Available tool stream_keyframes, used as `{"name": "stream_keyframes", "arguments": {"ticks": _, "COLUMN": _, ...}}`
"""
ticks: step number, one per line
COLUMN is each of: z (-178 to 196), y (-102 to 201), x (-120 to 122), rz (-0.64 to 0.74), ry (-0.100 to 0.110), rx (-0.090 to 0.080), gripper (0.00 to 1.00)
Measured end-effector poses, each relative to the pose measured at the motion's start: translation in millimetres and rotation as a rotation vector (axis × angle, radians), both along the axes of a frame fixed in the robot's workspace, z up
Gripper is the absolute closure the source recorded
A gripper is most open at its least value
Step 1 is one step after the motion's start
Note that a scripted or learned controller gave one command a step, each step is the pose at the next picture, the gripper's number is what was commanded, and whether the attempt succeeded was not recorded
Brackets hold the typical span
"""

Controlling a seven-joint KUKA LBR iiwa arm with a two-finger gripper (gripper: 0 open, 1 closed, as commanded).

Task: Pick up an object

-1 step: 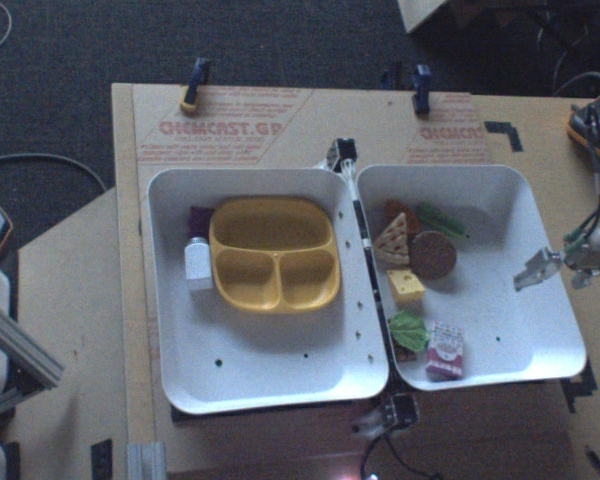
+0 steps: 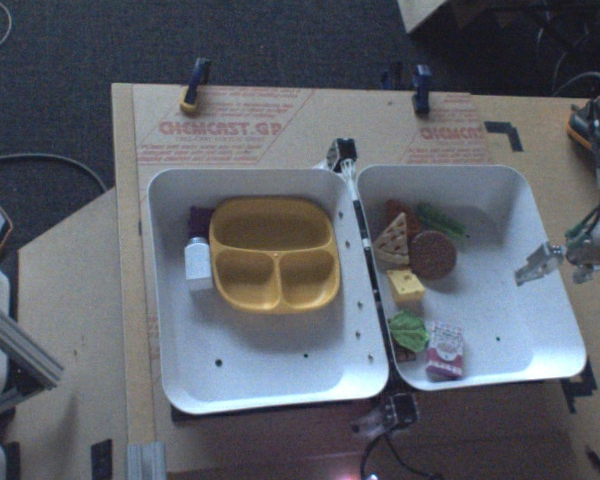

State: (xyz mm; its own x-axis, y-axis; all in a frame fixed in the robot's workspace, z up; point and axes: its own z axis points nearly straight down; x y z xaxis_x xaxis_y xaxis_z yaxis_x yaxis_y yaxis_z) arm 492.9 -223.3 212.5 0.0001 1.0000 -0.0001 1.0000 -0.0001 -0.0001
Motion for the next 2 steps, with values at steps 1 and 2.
{"name": "stream_keyframes", "arguments": {"ticks": 1, "z": -44, "y": 6, "x": -3, "rz": 0.000, "ry": 0.005, "rx": 0.003, "gripper": 0.00}}
{"name": "stream_keyframes", "arguments": {"ticks": 2, "z": -89, "y": 3, "x": -10, "rz": -0.001, "ry": 0.006, "rx": 0.004, "gripper": 0.00}}
